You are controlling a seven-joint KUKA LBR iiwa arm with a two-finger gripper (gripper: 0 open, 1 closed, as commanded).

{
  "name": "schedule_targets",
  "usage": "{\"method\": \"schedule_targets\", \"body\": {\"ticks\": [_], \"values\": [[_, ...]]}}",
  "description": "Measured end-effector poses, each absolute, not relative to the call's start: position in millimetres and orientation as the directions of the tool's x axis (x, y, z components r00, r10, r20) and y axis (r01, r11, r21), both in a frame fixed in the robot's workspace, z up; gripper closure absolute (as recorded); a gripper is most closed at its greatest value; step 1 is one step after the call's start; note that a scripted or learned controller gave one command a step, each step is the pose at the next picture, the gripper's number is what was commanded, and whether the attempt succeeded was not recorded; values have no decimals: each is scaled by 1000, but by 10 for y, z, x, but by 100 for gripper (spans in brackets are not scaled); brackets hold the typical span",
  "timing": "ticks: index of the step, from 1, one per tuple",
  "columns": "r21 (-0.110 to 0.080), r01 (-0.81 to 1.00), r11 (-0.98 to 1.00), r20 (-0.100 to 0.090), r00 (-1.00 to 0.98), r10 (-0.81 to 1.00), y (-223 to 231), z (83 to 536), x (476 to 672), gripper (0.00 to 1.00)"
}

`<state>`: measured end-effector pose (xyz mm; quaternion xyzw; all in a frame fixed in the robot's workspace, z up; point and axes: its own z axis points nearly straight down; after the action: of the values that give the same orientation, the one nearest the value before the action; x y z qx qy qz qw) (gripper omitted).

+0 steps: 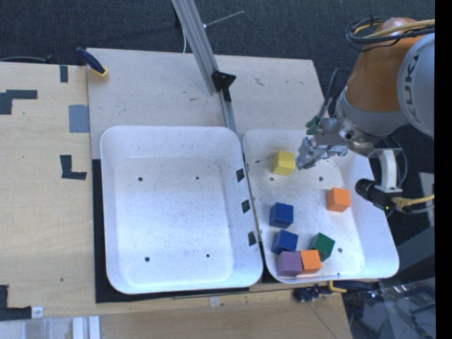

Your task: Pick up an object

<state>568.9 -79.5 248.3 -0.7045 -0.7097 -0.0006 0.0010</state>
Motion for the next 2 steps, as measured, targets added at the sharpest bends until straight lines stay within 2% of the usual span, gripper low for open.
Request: {"method": "schedule_targets", "body": {"ticks": [2], "values": [[-3,1000,7,2,-7,1000,362,2335,5673,100]]}}
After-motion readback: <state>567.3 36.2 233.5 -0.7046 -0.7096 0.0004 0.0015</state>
